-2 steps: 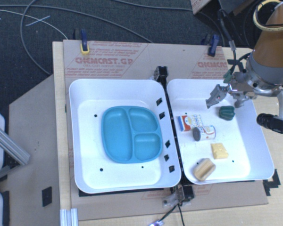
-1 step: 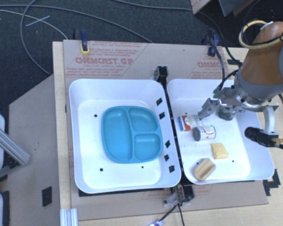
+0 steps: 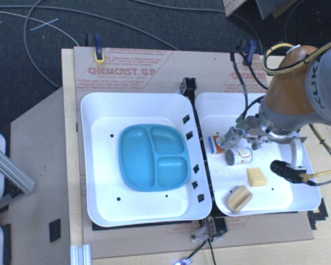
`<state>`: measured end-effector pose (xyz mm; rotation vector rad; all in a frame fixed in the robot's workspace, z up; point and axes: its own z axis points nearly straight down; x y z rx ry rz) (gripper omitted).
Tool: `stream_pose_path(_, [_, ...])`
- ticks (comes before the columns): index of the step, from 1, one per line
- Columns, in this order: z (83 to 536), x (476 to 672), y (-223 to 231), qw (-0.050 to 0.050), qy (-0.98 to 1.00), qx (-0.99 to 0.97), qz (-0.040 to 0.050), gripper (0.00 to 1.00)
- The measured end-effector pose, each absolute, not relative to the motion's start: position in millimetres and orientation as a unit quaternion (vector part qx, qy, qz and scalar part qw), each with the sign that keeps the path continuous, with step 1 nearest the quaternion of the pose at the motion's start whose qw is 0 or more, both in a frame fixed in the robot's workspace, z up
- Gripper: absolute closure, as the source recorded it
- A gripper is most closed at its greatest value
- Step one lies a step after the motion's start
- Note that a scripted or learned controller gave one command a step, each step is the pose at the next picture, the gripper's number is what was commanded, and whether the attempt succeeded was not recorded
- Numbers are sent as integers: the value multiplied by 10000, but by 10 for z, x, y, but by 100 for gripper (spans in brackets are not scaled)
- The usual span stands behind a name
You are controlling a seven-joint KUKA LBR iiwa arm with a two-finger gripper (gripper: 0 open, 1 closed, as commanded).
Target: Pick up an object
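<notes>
The right bin (image 3: 276, 203) holds several small objects. A small red and blue piece (image 3: 212, 144) lies near its left wall. Close to the bin's middle is a white item with red marks (image 3: 244, 154). A pale yellow block (image 3: 256, 176) sits toward the front, and a tan rounded piece (image 3: 238, 197) lies near the front wall. My gripper (image 3: 231, 147) hangs low over the bin's left-middle, right beside the white and red item and just right of the red and blue piece. Nothing shows as held.
The left bin (image 3: 94, 148) carries a blue divided plate (image 3: 153, 157). A black divider with clips (image 3: 196, 148) runs between the bins. The orange wrist band (image 3: 289, 93) and grey arm cover the right bin's back right. A black part with a yellow cable (image 3: 287, 171) hangs at its right.
</notes>
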<state>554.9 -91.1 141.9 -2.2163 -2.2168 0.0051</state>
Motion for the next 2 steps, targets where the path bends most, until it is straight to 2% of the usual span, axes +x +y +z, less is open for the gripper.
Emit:
stream_pose_path(1, [940,5582,-921,-33,-7065,-7077,-22,0])
stream_pose_path(2, [1072,5586,-908,-26,-7066,-7076,-38,100])
